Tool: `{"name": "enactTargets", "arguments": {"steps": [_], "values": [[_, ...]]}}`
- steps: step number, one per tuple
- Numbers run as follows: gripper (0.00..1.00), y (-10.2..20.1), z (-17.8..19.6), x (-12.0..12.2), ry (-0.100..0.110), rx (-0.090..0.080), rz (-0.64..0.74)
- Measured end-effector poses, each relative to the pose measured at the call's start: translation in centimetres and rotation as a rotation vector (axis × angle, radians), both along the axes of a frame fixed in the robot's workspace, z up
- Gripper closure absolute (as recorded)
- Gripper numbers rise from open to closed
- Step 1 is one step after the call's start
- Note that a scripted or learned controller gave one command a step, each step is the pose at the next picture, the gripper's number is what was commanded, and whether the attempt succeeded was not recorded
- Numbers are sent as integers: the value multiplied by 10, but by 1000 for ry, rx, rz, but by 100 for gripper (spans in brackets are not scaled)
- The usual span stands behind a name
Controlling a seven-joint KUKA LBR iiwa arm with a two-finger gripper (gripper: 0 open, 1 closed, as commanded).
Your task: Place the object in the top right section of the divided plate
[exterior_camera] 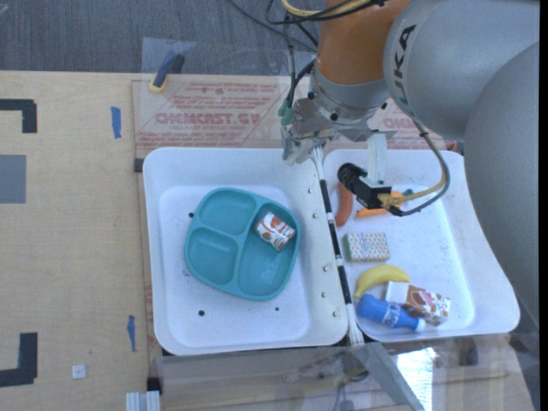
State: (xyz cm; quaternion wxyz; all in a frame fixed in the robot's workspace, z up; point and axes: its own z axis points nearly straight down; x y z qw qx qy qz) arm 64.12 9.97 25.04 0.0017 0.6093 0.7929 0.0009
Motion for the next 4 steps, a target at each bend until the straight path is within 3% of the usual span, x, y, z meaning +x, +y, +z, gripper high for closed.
{"name": "enactTargets", "arguments": {"steps": [1, 2, 3, 4], "values": [[100, 62, 114, 7, 1, 0, 15], [100, 112, 186, 25, 0, 1, -19], [100, 54, 184, 25, 4, 0, 102], [100, 39, 186, 25, 3, -1, 369]]}}
